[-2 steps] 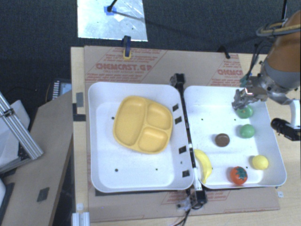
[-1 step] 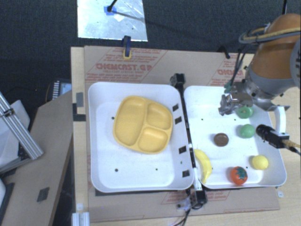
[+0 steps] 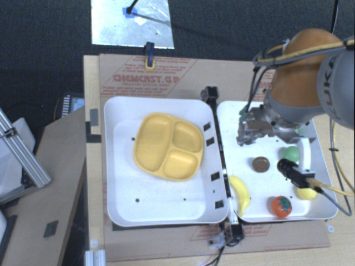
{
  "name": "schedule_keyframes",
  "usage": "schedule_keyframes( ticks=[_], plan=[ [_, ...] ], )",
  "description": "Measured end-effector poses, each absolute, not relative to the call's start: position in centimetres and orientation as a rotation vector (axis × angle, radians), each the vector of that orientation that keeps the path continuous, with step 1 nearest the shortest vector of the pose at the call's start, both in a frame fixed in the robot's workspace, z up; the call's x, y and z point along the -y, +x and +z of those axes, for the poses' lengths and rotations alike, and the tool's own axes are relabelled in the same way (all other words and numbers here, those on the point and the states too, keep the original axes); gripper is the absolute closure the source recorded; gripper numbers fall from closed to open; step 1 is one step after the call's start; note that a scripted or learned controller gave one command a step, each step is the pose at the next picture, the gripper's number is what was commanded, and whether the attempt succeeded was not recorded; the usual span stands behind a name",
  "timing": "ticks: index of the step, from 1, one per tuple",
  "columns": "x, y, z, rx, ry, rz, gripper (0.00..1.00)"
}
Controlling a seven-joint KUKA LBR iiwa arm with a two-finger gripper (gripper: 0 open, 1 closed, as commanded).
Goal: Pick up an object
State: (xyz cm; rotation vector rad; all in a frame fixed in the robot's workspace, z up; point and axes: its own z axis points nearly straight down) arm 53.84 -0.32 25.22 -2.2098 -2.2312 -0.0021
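My gripper hangs over the upper left part of the right bin, beneath the grey and orange arm. A brown round object lies just below and to the right of it, apart from it. A green ball sits further right, partly behind a black fitting. A banana lies at the bin's lower left edge. A red and green fruit and a yellow fruit rest near the front right corner.
The left bin holds a yellow divided plate. A black divider with clips runs between the bins. Cables trail from the arm over the right bin's right side.
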Motion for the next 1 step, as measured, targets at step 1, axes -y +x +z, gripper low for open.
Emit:
schedule_keyframes(
  ticks=[1],
  plan=[
    [-5.62,53.11,24.93,2.233,-2.208,-0.004,1.00]
  ],
)
